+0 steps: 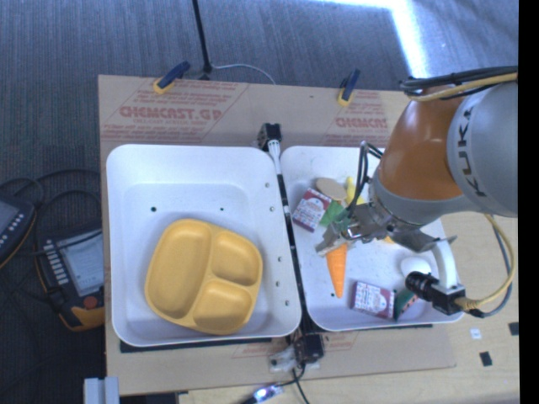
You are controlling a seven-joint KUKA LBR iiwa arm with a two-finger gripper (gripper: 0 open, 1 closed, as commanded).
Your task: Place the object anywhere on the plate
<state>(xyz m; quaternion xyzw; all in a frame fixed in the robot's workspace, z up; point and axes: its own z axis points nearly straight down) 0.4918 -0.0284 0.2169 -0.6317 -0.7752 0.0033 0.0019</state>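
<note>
A yellow plate (204, 273) with three sections is seen in the left bin (135, 171). In the right bin (296, 183), the tool (337, 238) is lowered over a carrot (336, 268), right at its green top. Whether the tool is wide or narrow cannot be told, because it is partly hidden by the arm (438, 154). A small red box (309, 209) is found just left of the tool. Another red box (371, 299) is seen near the carrot's tip. Both bins are set on a brown surface (194, 112).
</note>
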